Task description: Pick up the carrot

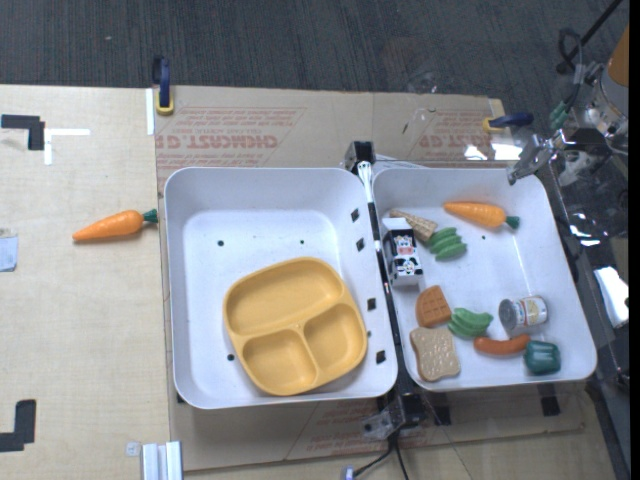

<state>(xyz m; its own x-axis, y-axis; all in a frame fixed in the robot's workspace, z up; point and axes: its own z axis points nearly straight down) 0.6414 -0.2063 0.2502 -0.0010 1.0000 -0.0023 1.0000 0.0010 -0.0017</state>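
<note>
An orange carrot [478, 213] with a green stem lies in the right bin [562, 268], near its far wall. A second carrot [112, 226] lies on the bench, left of the left bin [190, 288]. My gripper [533, 158] hangs above the right bin's far right corner. It is up and to the right of the carrot in the bin and is not touching it. Nothing shows in the gripper.
A yellow divided plate [295, 325] sits in the left bin. The right bin also holds a small carton [403, 256], pea pods [447, 243], a toast slice [435, 353], a can [523, 313], a sausage [500, 345] and a green pepper [541, 358].
</note>
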